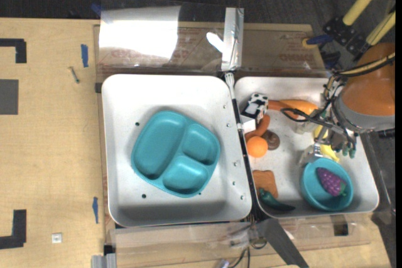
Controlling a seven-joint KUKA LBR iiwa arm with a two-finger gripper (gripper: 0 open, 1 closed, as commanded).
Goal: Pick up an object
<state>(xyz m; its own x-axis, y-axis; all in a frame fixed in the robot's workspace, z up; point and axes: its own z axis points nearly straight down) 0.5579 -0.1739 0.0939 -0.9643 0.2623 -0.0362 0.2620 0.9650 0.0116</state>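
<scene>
So, arm point(370, 94): comes in from the right, with the orange band above the right bin's right wall.
Gripper point(323, 144): over the right half of the right bin point(289, 163), just up-left of the teal bowl.
Grip state: can't tell, the tip is lost among cables and bracket.
Teal bowl point(306, 184): upright in the front right corner of the right bin, closest thing to the gripper.
Purple grape cluster point(333, 182): inside the bowl, long axis diagonal from upper left to lower right in view.
Carrot-shaped orange piece point(295, 106): back of the right bin, long axis near left-right. A black cable crosses it, and which end is the tip is unclear.
Black-and-white cube point(255, 105): back left corner, near the wall between the bins.
Orange ball point(256, 146): left side of the right bin, touching the brown round piece point(272, 140) on its right.
Orange-brown flat slab point(267, 182): front left, apart from the ball.
Dark green piece point(274, 201): at the front wall, just below the slab, long axis sloping down-right toward the bowl.
Teal divided plate point(176, 150): centre of the left bin point(125, 103), three compartments, sitting askew to the walls.
</scene>
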